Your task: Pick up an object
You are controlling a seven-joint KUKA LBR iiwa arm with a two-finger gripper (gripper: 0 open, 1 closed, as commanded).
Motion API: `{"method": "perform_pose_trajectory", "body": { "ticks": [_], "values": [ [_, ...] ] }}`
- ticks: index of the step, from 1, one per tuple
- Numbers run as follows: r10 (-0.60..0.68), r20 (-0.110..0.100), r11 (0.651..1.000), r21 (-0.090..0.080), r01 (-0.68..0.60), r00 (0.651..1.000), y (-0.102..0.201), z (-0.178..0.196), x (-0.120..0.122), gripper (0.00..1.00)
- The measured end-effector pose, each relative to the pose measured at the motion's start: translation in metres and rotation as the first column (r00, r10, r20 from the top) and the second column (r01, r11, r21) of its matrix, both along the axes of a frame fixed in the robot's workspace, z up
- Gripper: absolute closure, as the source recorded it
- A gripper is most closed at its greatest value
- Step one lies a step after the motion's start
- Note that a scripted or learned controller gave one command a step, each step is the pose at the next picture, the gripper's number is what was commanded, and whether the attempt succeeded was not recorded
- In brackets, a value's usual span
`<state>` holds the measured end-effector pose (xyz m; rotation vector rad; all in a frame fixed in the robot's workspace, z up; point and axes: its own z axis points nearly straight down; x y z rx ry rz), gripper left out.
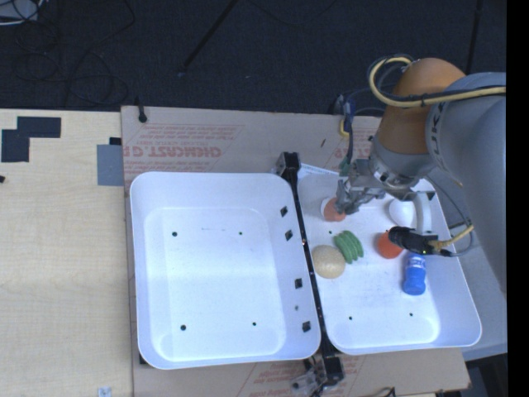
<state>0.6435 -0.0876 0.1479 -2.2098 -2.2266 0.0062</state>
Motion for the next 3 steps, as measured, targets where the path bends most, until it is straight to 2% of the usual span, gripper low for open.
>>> {"method": "perform_pose_trajectory", "body": {
  "ticks": [1, 2, 3],
  "values": [
    [0.0, 0.0, 1.0, 0.0, 0.0, 1.0, 0.0, -0.0001, 0.0, 0.0],
    [0.001, -0.001, 1.0, 0.0, -0.001, 1.0, -0.0007, 0.0095, -0.0002, 1.0],
    [0.001, -0.002, 1.0, 0.0, -0.001, 1.0, -0.0007, 0.009, -0.0003, 0.0]
  ]
}}
